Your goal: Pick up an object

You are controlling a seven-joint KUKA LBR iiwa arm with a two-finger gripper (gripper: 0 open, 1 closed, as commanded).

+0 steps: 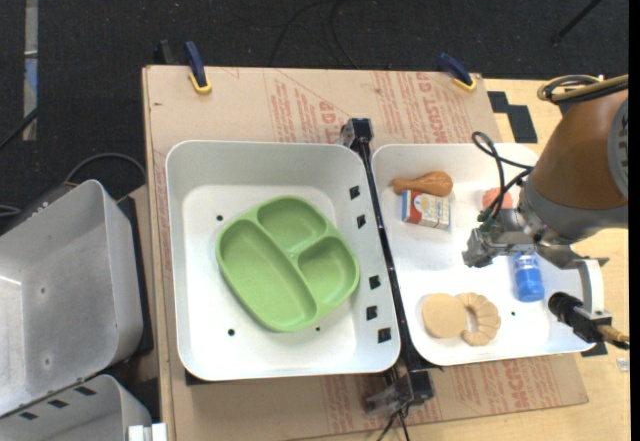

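One gripper (478,254) of mine hangs over the right bin (400,259). A blue bottle (527,278) sits just beside it. I cannot tell its state.

- The arm (590,164) is cut off by the picture's right edge, so its upper links go unseen.
- The gripper (480,251) is dark and blurred; finger position cannot be told.
- A red-orange object (493,198), at 12 o'clock from the gripper, is mostly hidden behind the wrist and cables.
- The small box's (427,210) label is too small to read.
- The grey container (55,299) at 9 o'clock is cut by the left edge.
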